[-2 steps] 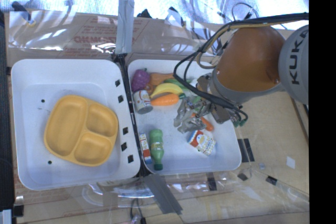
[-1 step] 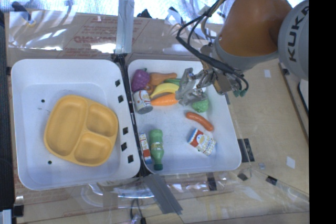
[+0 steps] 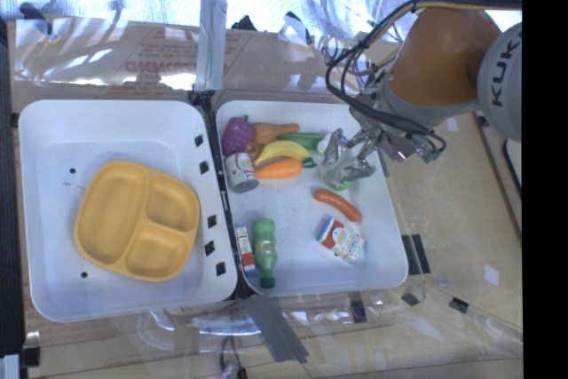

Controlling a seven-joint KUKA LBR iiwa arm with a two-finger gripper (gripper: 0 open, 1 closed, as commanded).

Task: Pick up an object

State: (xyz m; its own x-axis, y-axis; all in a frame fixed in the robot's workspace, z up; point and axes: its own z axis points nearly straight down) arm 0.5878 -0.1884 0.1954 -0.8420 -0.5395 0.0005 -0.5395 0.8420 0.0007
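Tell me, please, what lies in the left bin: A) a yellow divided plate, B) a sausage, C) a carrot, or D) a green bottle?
A: the yellow divided plate is what rests in the left bin, while the food items sit in the right bin.

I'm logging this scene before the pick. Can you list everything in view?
bins: 2, white, side by side
plate: 1, yellow, left bin
grapes: 1, purple, right bin top
carrot: 1, orange, right bin
banana: 1, yellow, above carrot
can: 1, white, right bin's left side
sausage: 1, orange-red, right bin middle
bottle: 1, green, right bin bottom
carton: 1, white-red, right bin bottom right
arm: 1, grey-orange, right
hand: 1, metal, over right bin
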